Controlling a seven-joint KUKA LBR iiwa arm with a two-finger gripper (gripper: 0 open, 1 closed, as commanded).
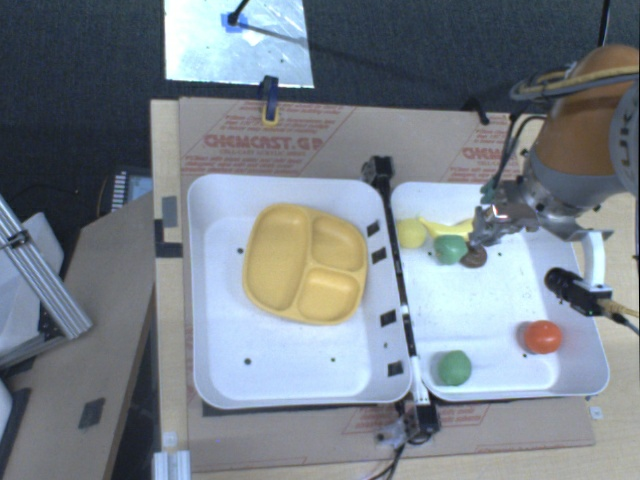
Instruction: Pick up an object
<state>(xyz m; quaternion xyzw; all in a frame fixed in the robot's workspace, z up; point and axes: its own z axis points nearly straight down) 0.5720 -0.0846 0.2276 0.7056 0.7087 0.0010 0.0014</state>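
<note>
Bright, even overhead light falls on the two white bins (300, 388), whose floors wash out close to pure white with little surface detail. The dark carpet around the bench (300, 133) drops almost to black. A sheet of reflective foil (238, 30) at top glares in patchy silver highlights. Shadows are soft and short, pooling faintly under the yellow tray (305, 263) and the arm (590, 118). The frame is low in resolution and slightly grainy, with edges soft throughout.
</note>
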